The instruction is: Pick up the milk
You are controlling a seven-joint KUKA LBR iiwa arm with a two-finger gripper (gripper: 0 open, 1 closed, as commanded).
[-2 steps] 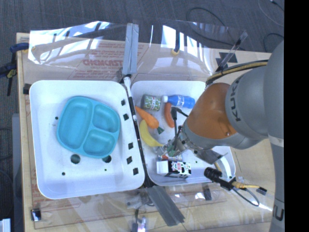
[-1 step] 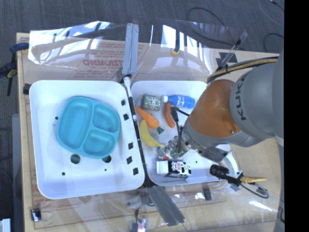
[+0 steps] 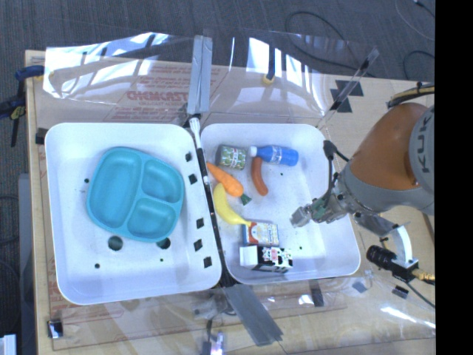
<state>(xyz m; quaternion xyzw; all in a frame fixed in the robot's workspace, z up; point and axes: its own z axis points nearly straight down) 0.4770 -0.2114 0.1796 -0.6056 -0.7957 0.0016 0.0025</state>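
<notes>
your gripper (image 3: 304,215) hangs low over the right bin (image 3: 336,261), near its right wall, and you cannot tell how it stands from this angle; nothing shows in its grasp. the grey arm (image 3: 388,161) with its orange band reaches in behind it from the right.

just left of the gripper, toward the bin's near edge, lies the milk (image 3: 266,257), a small black and white carton on its side. it is apart from the gripper. touching it on the far side is a small box (image 3: 261,233) with orange and white print.

further left you see a banana (image 3: 228,207) along the bin's left wall, with a carrot (image 3: 225,180) just above it. a sausage (image 3: 259,177) lies near the middle, a green can (image 3: 232,157) sits at the far left corner, and a blue bottle (image 3: 276,154) lies on its side beside the can.

in the left bin (image 3: 66,272) a blue divided plate (image 3: 136,194) rests near the middle, well apart from the milk.
</notes>
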